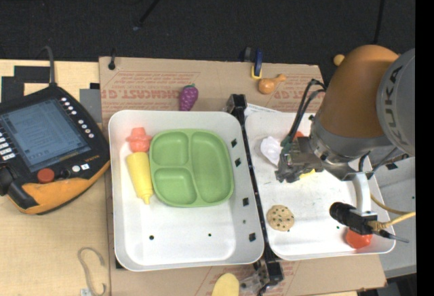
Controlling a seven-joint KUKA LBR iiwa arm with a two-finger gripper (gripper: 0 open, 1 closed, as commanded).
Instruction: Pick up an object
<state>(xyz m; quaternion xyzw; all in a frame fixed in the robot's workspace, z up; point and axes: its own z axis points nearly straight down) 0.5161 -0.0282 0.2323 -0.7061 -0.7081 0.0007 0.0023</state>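
Note:
My gripper (289, 169) hangs low over the left part of the right bin (319, 250), with the grey and orange arm reaching in from the right. A white crumpled thing (271, 148) lies just up and left of the gripper, touching or nearly touching it. Below the gripper, a chocolate-chip cookie (280, 218) rests on the bin floor. A red round thing (358, 239) sits in that bin's front right corner. The left bin (176, 240) holds a green divided plate (190, 168), a yellow bottle (140, 176) and a pink-red piece (138, 140).
A black divider (245, 172) runs between the two bins. Behind the bins, a purple grape bunch (188, 96) and an orange gourd (269, 84) lie on cardboard. A teach pendant (47, 145) sits at the left, and a yellow thing (226, 284) lies at the front edge.

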